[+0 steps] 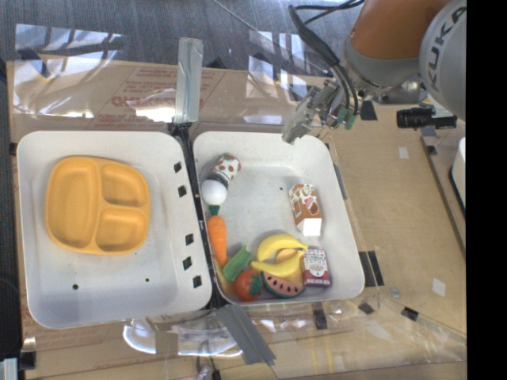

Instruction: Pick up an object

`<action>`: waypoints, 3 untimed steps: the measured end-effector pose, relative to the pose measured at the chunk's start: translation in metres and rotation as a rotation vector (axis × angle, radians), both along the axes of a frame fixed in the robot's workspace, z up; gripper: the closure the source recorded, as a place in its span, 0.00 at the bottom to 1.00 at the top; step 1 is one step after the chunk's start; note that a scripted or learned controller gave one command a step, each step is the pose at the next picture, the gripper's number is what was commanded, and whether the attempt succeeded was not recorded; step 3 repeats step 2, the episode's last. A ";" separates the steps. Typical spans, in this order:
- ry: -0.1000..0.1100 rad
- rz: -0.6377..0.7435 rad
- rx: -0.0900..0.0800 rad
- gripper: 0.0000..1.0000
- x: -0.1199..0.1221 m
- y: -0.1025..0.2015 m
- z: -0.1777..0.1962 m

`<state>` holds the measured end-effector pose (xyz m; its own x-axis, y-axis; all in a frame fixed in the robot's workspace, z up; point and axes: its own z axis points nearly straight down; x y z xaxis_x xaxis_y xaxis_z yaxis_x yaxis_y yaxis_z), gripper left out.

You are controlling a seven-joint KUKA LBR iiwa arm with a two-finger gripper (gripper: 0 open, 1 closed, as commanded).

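Observation:
My gripper (305, 121) hangs over the far rim of the right bin (269, 150), near its back right corner, with nothing visible between its fingers. Inside that bin lie a small brown-and-white bottle (225, 167), a white egg (213, 191), a carrot (218, 240), a brown carton (305, 204), a banana (279, 249), a red juice box (315, 266), a watermelon slice (281, 283) and a tomato (247, 286). All of them sit lower in the view than the gripper and apart from it.
The left bin (47, 299) holds a yellow divided plate (97, 204). A taped divider (192, 212) runs between the two bins. Brown cardboard (404, 236) covers the bench to the right. The arm's grey and orange body (404, 22) fills the upper right.

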<state>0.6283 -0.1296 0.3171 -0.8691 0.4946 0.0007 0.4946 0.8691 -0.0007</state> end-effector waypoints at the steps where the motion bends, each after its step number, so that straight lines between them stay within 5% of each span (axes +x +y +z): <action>1: -0.005 0.166 -0.002 1.00 -0.003 -0.044 0.015; 2: -0.001 0.403 0.000 1.00 0.019 0.013 -0.007; 3: -0.001 0.403 0.000 1.00 0.019 0.013 -0.007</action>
